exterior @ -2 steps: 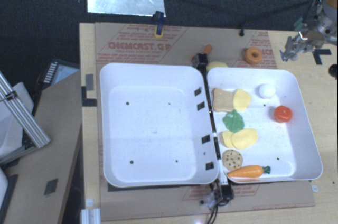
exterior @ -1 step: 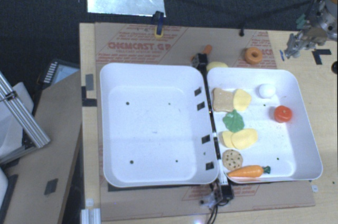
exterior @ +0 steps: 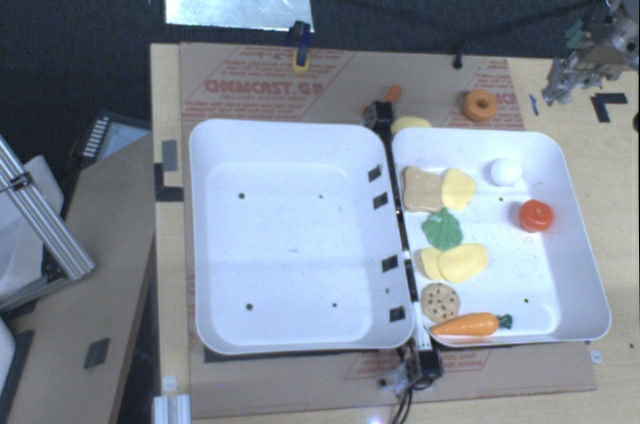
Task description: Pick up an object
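Toy food crowds right bin (exterior: 560,242), most along its left wall: bread (exterior: 422,189), chip (exterior: 459,189), broccoli (exterior: 442,230), two yellow pieces (exterior: 455,263), cookie (exterior: 439,300), carrot (exterior: 467,323) at lower edge. Tomato (exterior: 536,215) and white egg (exterior: 504,172) sit apart toward right, likely easiest picks, clear room around each. Left bin (exterior: 290,242) bare, probable drop side. Donut (exterior: 480,105) lies outside bins on cardboard, upper right. Gripper (exterior: 572,77) hangs at upper right of frame, above bench edge, well apart from all food, touching nothing, holding nothing. Opening of gripper: cannot tell, too blurred.
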Available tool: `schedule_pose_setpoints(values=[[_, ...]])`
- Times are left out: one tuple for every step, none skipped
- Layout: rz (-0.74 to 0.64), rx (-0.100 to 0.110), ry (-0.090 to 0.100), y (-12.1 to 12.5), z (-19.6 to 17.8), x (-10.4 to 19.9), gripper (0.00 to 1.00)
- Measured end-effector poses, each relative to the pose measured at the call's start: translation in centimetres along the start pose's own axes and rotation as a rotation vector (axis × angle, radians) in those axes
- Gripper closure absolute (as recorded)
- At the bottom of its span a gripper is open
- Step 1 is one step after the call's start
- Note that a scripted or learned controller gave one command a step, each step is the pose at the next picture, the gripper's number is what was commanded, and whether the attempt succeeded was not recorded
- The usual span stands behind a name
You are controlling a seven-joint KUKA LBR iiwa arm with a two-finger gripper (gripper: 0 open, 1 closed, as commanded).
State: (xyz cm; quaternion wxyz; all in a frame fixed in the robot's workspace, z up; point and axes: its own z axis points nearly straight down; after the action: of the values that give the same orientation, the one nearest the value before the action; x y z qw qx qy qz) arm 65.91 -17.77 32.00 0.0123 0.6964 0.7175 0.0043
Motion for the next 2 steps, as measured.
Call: schedule_pose_setpoints(values=[[0.014,0.006,0.013,-1.8,-12.5,11.2,1.0],[0.023,0.014,0.01,0.5,-16.8,12.5,1.0]])
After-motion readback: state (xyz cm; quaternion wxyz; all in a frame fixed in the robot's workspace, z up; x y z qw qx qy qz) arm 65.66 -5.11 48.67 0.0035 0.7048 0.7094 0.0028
